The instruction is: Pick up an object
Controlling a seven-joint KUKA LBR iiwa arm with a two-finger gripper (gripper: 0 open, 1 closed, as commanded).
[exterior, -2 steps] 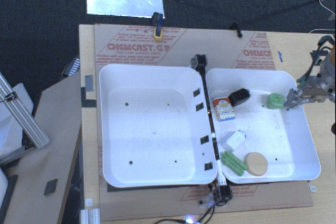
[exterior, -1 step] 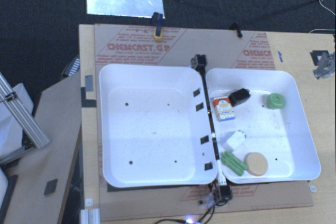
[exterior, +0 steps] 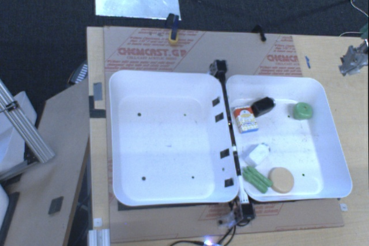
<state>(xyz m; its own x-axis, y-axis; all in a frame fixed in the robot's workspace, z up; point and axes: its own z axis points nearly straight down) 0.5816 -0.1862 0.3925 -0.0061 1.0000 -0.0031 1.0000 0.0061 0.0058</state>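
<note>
The worktop (exterior: 144, 46) carries two white bins. The left bin (exterior: 167, 135) lies farthest from the tool (exterior: 353, 59), its floor bare and open. The right bin (exterior: 328, 141) sits below and left of the tool, its rim near it. Whether the tool is apart or together cannot be told.

Inside the right bin, from the tool outward: a green round piece (exterior: 302, 110) nearest, a black block (exterior: 263, 105), a red-and-white box (exterior: 246, 120), a white piece (exterior: 258, 153), a tan disc (exterior: 282, 180), and green sticks (exterior: 256, 179).
</note>
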